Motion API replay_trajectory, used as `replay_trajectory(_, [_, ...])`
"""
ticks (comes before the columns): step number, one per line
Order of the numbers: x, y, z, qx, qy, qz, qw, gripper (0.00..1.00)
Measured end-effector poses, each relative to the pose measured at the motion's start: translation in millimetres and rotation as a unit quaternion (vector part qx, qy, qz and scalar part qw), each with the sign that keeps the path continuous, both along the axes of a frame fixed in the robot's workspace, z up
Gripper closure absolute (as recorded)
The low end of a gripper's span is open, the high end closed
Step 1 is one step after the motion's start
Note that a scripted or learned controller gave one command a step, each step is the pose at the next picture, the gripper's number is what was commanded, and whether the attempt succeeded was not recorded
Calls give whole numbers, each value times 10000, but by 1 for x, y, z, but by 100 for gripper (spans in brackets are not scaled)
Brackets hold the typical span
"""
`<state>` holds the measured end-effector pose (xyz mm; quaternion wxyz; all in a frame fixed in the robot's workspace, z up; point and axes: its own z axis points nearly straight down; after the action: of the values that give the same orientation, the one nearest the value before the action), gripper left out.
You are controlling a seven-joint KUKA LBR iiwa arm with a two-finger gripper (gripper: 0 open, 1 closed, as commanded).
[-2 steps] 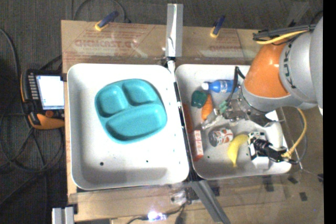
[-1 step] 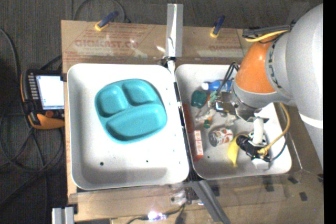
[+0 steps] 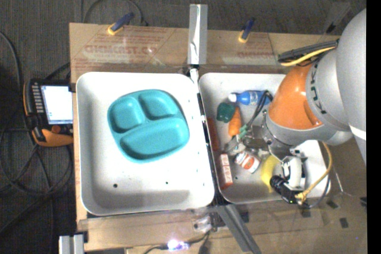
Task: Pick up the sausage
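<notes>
The gripper (image 3: 250,141) is low in the right bin (image 3: 315,196), under the orange band of the arm (image 3: 294,107). Its metal parts are tangled in the view with the clutter beneath, so whether it is apart or together cannot be told, and nothing can be seen held in it. Just beside it on the left lie an orange carrot (image 3: 235,122) and a green piece (image 3: 226,111), with a blue bottle (image 3: 247,97) farther back. A small white and red item (image 3: 244,161) sits just near of it, and a yellow piece (image 3: 268,169) lies to the near right. The sausage (image 3: 226,169), judged to be the reddish-brown stick, lies against the left wall of the right bin, to the near left of the gripper and apart from it. Its long axis runs near to far along that wall, though which end is which is too small to tell. The step in hand looks like the approach, with the grasp not yet made. The next move likely calls for a shift left and nearer, with the jaws set across the stick. The left bin (image 3: 89,187) holds a teal divided plate (image 3: 149,125).
</notes>
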<state>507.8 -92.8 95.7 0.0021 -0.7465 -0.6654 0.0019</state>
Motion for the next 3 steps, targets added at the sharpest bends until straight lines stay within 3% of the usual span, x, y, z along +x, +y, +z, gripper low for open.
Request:
replay_trajectory(1, [61,-9,-5,-8,-84,657,9978,0])
replay_trajectory(2, [24,-9,-4,-13,-129,-180,9998,0])
replay_trajectory(3, [47,-46,-5,1,-82,-1981,9802,0])
